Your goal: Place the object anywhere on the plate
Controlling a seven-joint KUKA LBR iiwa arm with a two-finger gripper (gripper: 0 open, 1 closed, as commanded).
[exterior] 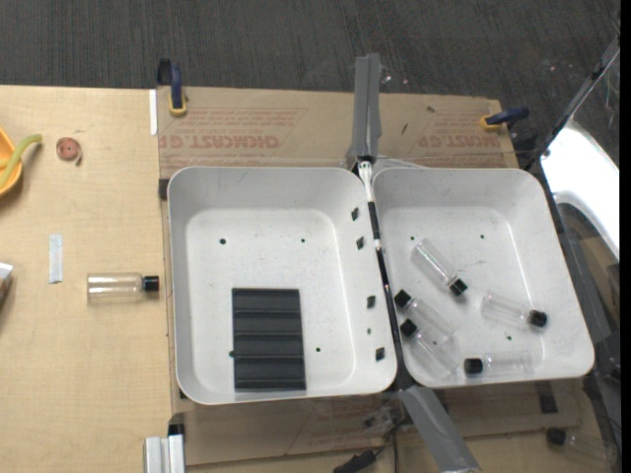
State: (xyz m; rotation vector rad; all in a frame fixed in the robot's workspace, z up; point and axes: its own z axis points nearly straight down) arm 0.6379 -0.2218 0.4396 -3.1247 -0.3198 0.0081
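You have two shallow white bins side by side: the left bin [197, 205] carries a dark ribbed rectangular plate [267, 339] lying flat on its floor toward the near edge, and the right bin [532, 205] holds the objects. There are four small clear plastic vials with black caps in it: one [439, 268] near the middle, lying diagonally; one [513, 310] toward the right wall; one [498, 365] along the near edge, roughly crosswise; and one [419, 331] close to the divider, its outline hard to read. A fifth clear vial [120, 285] lies outside the bins on the wooden bench [79, 205].

The relation to mind: the plate lies to the left of every vial in the bin, across the divider between the bins, so any carry goes leftward and slightly nearer. The diagonal middle vial sits well apart from its neighbours, so I judge it the easiest pick.

I cannot tell the gripper's state or the arm's pose from this view.
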